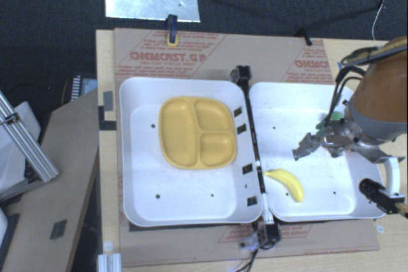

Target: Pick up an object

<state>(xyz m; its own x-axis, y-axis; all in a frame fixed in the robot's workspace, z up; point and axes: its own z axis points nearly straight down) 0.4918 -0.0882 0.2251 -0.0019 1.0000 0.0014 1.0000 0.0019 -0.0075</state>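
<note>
The arm reaches in from the right over the right bin [280,102], its orange band and grey wrist tilted down toward the left; the gripper [306,147] hangs above the bin's middle, and how far its fingers are spread cannot be told from here; nothing shows between them. The banana [285,183] lies below and slightly left of the gripper, apart from it, near the bin's lower left corner beside the black divider [250,137]. Bare white floor lies left of and above the gripper. Well to its left, past the divider, a yellow sectioned plate [196,132] sits in the left bin [137,191], with bare floor around it.
</note>
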